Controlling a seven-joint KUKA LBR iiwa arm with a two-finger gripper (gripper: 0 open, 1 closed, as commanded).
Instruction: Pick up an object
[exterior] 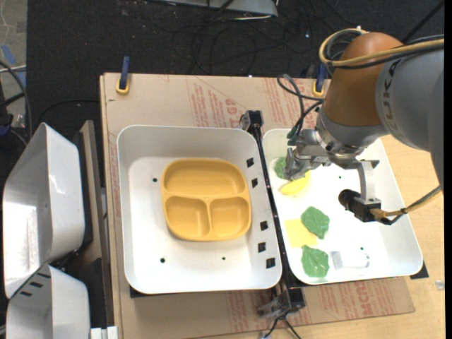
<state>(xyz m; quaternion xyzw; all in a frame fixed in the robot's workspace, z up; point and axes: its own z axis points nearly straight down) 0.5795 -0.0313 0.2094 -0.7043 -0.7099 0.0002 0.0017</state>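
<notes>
Task thing: several small soft-looking pieces lay in the right bin [402, 253]; which one was meant could not be told.
Green piece at gripper: a green piece [281, 166] sat near the right bin's left wall toward its far end, partly hidden by the gripper.
Yellow piece: a bright yellow piece [295, 186] lay just below the gripper, touching or nearly touching the green one.
Middle green: a leaf-like green lump [316, 221] lay near the bin's middle.
Flat yellow: a pale yellow flat square [299, 233] lay beside it, toward the left wall.
Near green: another green lump [315, 261] sat by the bin's near edge.
Pale item: a small whitish-grey thing [350, 260] lay just right of it, too faint to make out.
Gripper: the gripper [296, 162] was down in the far-left part of the right bin, over the green and yellow pieces; whether it was spread or pinching anything could not be told.
Arm: the grey arm [417, 90] with its orange band [360, 76] reached in from the right, covering the bin's far right corner.
Writing: part of "KUKA" showed on the arm; red print on the cardboard [212, 101] under the bins was too faint to read.
Left bin: the left bin [141, 260] held a yellow three-compartment tray [207, 198] near its centre.
Divider: a black strip [265, 189] ran between the bins.
Surroundings: a blue-and-yellow clamp [124, 76] gripped the cardboard's far left corner; white tubs [42, 196] stood off its left edge.
</notes>
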